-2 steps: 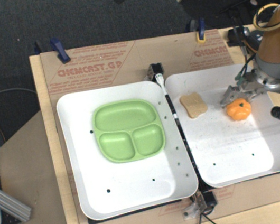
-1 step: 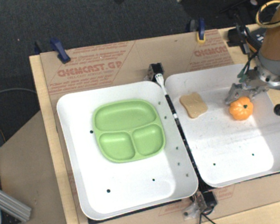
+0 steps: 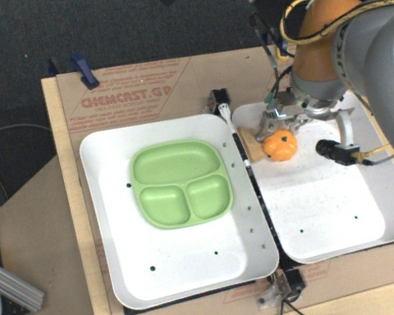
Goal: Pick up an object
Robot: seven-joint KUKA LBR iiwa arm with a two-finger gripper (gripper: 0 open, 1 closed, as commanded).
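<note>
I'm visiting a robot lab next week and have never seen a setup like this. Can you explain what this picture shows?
This is one photo, taken by a camera fixed above a bench and looking down at a slant. The big grey shape with the orange band on the right is the robot arm. It ends in a gripper, which works as the robot's hand.

Two shallow white bins sit side by side on the bench. The left bin holds a green divided plate with three sections. The right bin holds a small round orange object, with a tan piece beside it near the bin's left wall.

The gripper is low over the orange object, but the picture doesn't show whether it is holding it.
</note>
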